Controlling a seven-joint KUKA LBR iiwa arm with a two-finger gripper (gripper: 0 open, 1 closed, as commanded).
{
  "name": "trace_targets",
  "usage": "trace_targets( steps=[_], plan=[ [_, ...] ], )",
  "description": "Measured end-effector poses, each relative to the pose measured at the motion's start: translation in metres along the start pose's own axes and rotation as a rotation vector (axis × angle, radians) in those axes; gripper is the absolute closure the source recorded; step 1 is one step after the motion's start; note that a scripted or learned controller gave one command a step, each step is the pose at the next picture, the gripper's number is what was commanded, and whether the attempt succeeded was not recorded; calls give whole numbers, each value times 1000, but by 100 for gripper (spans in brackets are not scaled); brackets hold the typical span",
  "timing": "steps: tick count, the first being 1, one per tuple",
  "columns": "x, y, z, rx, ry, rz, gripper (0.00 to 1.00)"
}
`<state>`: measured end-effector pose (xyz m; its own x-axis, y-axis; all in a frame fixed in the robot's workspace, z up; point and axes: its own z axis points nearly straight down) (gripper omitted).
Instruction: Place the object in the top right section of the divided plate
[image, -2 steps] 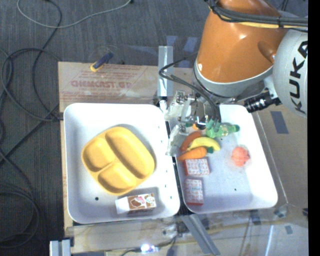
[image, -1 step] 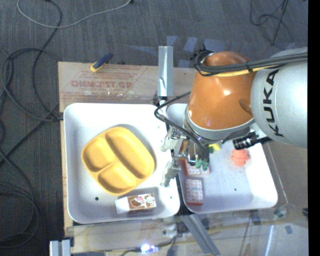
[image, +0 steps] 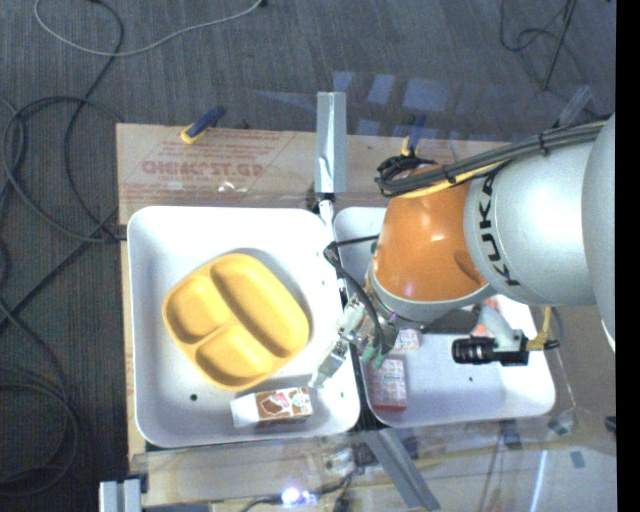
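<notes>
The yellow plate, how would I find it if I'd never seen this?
Look in the left white bin. The yellow plate lies near its middle, split into three sections. The small box below it is white with a picture; the plate is bigger, rounded and plain yellow.

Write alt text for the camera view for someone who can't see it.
A grey and orange robot arm reaches over two white bins, its tool at their shared edge. The left bin holds a yellow divided plate and a small snack box.
</notes>
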<state>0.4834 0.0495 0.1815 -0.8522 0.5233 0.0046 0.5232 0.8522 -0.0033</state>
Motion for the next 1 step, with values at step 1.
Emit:
trace_targets(
  steps=[1],
  plan=[
    [0, 1, -7, 1, 3, -1, 100]
  ],
)
